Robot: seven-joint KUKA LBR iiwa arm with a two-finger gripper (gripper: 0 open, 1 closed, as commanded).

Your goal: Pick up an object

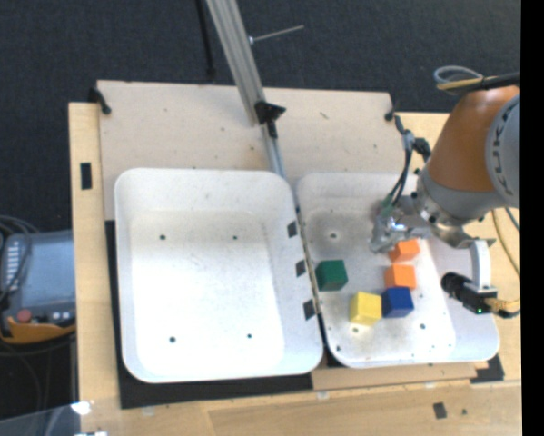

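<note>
From my seat I see the gripper (391,228) low in the right bin (344,198), right of centre in the frame, with the arm (471,153) and its orange band bulking over it from the right edge. I cannot tell whether the pincer is apart or together; the wrist hides too much of it.

The candidates sit just below it in the same bin. I count 5 blocks: an orange block (409,249) touching or nearly touching the gripper's lower side, a second orange block (404,274) directly beneath that, a blue block (398,302) below again, a yellow block (366,308) just left of the blue, and a green block (331,274) off on its own near the bin's left wall. The left bin (208,271) fills the frame's middle left.

My judgement is that the upper orange block is the target, and the approach looks slightly high and left of it. To do this well I would centre over that block before closing, since the 2 orange blocks sit so close that an off-centre descent could nudge 1 into the other. If the stack proves awkward, the green block has free space on every side and would be the cleaner pick.
</note>
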